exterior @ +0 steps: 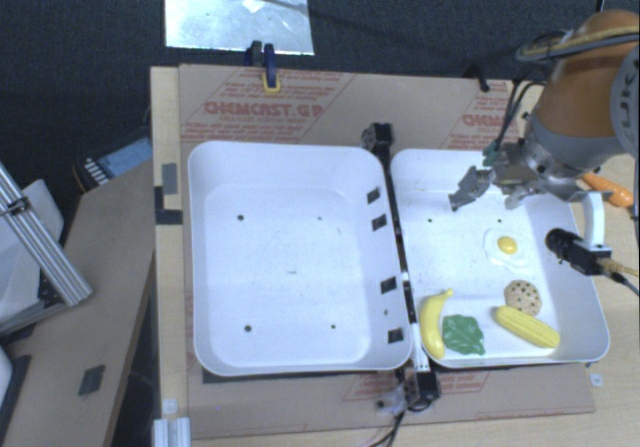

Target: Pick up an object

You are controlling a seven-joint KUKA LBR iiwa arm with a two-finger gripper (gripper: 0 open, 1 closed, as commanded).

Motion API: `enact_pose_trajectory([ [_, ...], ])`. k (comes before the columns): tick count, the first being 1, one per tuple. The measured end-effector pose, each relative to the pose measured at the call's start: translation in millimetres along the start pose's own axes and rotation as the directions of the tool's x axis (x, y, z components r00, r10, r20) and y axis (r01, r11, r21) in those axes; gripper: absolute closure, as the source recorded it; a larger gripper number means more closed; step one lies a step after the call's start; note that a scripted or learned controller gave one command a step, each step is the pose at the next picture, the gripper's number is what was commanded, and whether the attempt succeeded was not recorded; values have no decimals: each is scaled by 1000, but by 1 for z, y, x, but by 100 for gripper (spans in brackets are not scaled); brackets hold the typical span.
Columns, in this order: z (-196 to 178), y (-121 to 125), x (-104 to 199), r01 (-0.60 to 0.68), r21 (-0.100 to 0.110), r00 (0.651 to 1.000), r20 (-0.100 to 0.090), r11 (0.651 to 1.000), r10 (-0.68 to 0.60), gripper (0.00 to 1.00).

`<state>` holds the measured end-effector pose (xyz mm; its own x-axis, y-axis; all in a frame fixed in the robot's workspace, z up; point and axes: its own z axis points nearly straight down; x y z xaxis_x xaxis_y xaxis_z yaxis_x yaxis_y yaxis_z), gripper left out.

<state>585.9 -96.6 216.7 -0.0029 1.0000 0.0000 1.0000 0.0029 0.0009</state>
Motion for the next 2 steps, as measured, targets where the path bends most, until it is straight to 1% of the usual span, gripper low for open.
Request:
enact_pose_trajectory([
  [1, -185, -31, 36, 5, -21, 1000, 1, 1000, -5, 0],
  [2, -277, -57, 88, 8, -13, 1000, -2, 1000, -8, 0],
])
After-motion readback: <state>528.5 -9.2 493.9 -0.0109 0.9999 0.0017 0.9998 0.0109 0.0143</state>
